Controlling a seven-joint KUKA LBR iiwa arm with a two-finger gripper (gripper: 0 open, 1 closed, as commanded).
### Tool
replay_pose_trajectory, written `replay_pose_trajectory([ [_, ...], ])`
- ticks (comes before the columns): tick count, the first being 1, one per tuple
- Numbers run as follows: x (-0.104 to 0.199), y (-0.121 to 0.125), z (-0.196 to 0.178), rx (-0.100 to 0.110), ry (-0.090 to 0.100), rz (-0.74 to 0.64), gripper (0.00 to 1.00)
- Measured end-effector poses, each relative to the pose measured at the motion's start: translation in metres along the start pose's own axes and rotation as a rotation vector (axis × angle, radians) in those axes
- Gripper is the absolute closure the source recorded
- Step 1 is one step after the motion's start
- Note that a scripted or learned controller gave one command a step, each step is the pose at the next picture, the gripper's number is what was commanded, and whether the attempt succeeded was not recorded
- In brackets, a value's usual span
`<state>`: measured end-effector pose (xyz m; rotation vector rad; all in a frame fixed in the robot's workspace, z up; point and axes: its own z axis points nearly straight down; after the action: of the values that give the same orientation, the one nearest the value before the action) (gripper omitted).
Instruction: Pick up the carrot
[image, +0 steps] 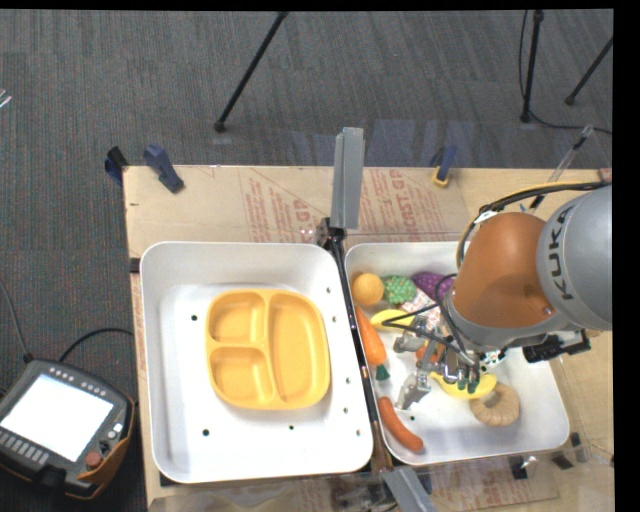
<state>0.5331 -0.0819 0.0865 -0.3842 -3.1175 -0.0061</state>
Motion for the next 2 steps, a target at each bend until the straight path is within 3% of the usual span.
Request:
replay_pose_trajectory([
  [1, -0.0223, -0.0067, -0.0017, 0.003, -0.002, 0.485, 0.0],
  [2, -0.0226, -0.006, -0.0112, 0.004, -0.002, 0.48, 1.0],
])
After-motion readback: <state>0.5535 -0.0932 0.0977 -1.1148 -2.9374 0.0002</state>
